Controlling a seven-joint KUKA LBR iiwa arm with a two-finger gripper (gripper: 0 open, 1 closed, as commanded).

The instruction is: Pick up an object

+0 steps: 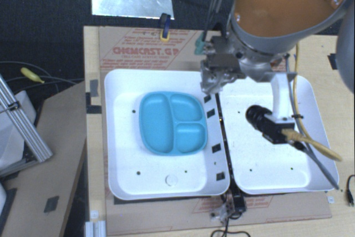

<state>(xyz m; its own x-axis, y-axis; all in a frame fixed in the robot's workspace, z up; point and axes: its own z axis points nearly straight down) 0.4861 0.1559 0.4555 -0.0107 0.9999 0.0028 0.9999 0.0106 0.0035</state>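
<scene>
Above the far end of the seam between the left bin and the right bin, the grey-and-orange arm hangs its gripper near the upper right corner of a blue divided plate, as seen from the overhead camera. The plate lies flat in the middle of the left bin. Whether the gripper is wide or narrow cannot be told from this angle, and nothing shows in its grasp. The pick-up appears to be at the approach stage. The next move likely calls for shifting left over the plate's rim, then descending to pinch that thin edge.
</scene>
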